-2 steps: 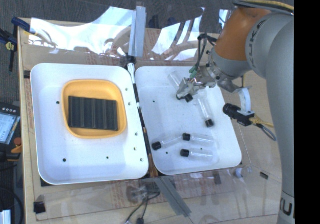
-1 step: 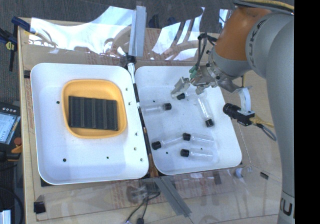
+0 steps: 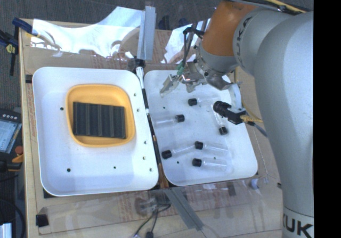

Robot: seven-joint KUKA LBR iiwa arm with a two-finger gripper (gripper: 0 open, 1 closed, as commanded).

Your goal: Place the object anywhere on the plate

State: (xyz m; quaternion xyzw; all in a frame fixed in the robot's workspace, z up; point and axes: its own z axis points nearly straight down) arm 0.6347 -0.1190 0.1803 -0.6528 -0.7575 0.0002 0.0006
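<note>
Clear vials with black caps, scattered over the floor of the right bin (image 3: 242,165): one (image 3: 169,120) left of centre, lying level with its cap to the right; one (image 3: 178,152) nearer, slanted, cap at its left end; one (image 3: 212,148) just right of that, cap to the left; one (image 3: 210,164) nearest of all, cap to the left; one (image 3: 220,124) toward the right wall, cap at its near end; a lone black cap or short vial (image 3: 192,102) farther back, close under the gripper. All well apart from the plate (image 3: 98,96), a yellow one with rounded corners and a dark ribbed insert in its middle, seated in the left bin (image 3: 53,167). Nothing on the plate besides that insert. Over the far part of the right bin, the gripper (image 3: 176,81), metal fingers pointing left and down, tips above the bin's far-left corner. Cannot tell how wide the fingers stand, nor whether anything sits between them. Behind the gripper, the orange band (image 3: 224,24) and the grey arm (image 3: 277,72), filling the right side. Beyond the bins, crumpled clear plastic (image 3: 90,37) along the far edge of the bench (image 3: 80,210).
</note>
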